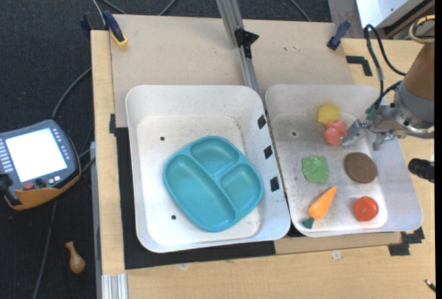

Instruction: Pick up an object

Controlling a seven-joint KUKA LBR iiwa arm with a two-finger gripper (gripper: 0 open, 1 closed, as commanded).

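The right bin [407, 211] holds several toy foods: a yellow piece [329, 113], a pink piece [335, 132], a green leafy piece [315, 168], a brown disc [360, 167], an orange carrot [321, 203] and a red tomato [365, 208]. My gripper [367, 133] hangs over the bin's upper right part, open, with nothing between its fingers. Its left finger [354, 129] is just right of the pink piece. The brown disc lies just below the gripper.
The left bin [148, 222] holds a blue divided plate [214, 182]. A slanted metal pole [228, 1] comes down to the gap between the bins. A teach pendant [34, 163] lies off the bench at left. Cables run along the right edge.
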